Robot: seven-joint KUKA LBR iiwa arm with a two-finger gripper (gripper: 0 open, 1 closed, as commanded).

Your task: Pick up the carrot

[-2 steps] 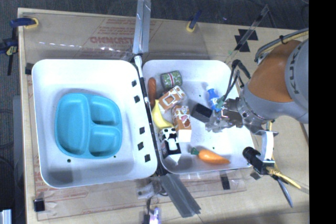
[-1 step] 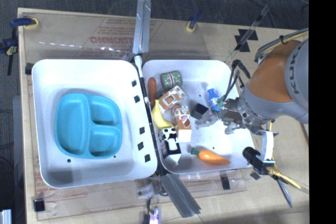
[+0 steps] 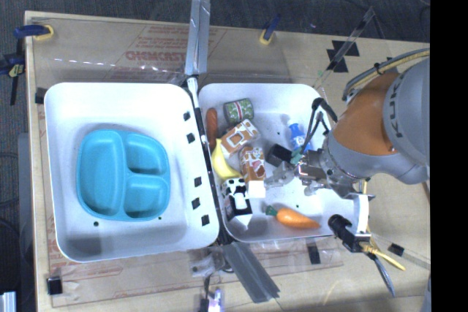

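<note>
Above the right bin (image 3: 307,95), the tool (image 3: 311,175) hovers near the carrot (image 3: 296,217); I cannot tell its state.

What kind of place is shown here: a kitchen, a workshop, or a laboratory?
Most likely a robotics laboratory, not a kitchen. A KUKA arm reaches over two white bins on a wooden bench. The right bin holds toy-like food, including a carrot; the left holds a blue divided tray.

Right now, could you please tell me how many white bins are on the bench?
2: the left bin holds a blue tray; the right bin holds the carrot among clutter.
</note>
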